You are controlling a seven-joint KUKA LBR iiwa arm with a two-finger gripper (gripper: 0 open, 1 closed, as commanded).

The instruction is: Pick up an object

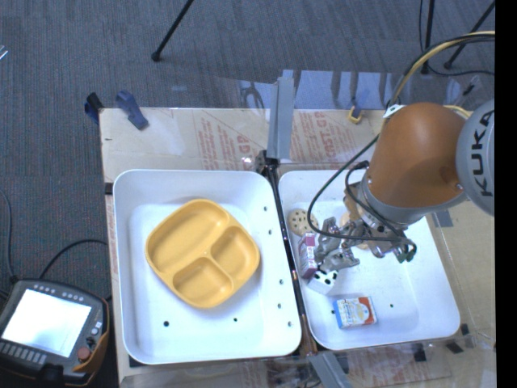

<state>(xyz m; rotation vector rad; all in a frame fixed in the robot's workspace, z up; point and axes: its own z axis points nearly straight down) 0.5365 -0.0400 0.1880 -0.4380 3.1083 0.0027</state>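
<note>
My gripper (338,255) hangs low in the right bin (420,314), under the orange band of the arm (416,156). Its metal fingers sit just above and beside a small white block with black dots (324,279) and a purple and white carton (308,253) at the bin's left side. A round speckled cookie (298,220) lies a little farther back, by the bin's left wall. A small blue and orange packet (355,311) lies toward the front of the same bin. Nothing is clearly seen between the fingers.
The left bin (129,217) holds a yellow divided plate (203,252). A metal post (279,128) rises at the back between the bins. A pendant with a lit screen (48,323) sits on the floor at the lower left. Cables loop beside the arm.
</note>
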